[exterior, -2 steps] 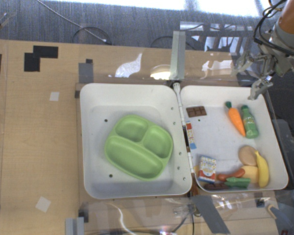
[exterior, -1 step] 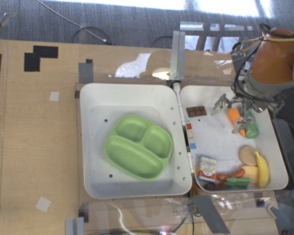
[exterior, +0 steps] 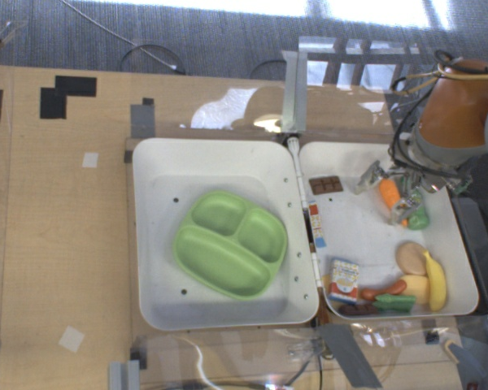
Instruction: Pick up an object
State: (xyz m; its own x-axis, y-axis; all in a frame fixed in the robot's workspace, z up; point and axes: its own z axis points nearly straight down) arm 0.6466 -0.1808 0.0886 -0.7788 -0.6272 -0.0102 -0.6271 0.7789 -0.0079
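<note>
Nearest the camera, along the front of the right bin (exterior: 468, 299), lie a banana (exterior: 436, 280), a small carton (exterior: 345, 279) and other toy foods, all likely light and stiff. Farther back sits an orange carrot-like piece (exterior: 389, 193), probably smooth hard plastic, best pinched across its narrow middle. The gripper (exterior: 401, 195) hangs right beside it, wrist pointing down; whether the piece sits between the fingers I cannot tell.

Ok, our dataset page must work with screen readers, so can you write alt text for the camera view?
A grey robot arm with an orange band reaches from the right, its gripper low over a small orange carrot-like toy in the right white bin. Toy foods, including a yellow banana, cluster at that bin's near edge; the left white bin holds a green divided plate.
</note>
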